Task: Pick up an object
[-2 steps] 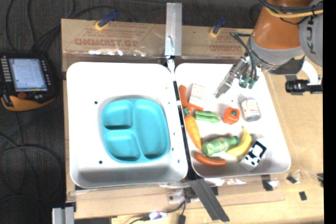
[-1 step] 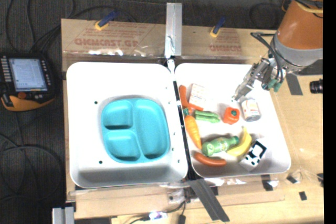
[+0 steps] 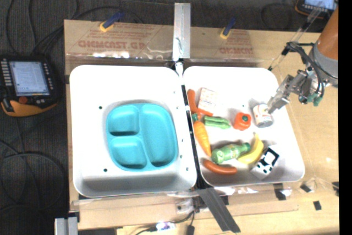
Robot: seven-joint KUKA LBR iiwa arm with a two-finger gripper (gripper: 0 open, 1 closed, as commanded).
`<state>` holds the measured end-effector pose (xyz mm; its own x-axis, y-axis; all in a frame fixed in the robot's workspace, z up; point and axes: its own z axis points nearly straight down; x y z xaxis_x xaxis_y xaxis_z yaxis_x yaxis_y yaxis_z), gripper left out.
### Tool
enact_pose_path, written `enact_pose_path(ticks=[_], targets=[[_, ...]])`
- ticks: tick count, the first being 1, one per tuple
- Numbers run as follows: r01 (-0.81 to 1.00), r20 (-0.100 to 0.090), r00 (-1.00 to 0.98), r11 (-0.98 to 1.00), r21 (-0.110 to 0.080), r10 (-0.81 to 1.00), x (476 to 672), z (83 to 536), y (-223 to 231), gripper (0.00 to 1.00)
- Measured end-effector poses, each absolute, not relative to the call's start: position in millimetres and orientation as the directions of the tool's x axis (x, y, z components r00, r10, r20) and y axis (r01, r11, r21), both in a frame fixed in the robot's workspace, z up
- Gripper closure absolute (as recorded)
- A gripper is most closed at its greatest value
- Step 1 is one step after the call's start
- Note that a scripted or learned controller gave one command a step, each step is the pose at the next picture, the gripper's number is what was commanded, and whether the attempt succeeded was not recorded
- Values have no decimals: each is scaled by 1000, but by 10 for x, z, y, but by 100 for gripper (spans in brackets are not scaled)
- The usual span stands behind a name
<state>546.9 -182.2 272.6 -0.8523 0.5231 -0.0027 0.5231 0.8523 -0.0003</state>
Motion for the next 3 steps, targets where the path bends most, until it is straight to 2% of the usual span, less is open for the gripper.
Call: enact_pose_path(ticks=[1,2,3], targets=[[500,-2,-866,866,-1,500,5668,2425,-1858,100],[669,0,-743,743,2,669,5432,2314,-1928,100],[656,-1,-755,755,-1,656,5198,2239,-1782,100]])
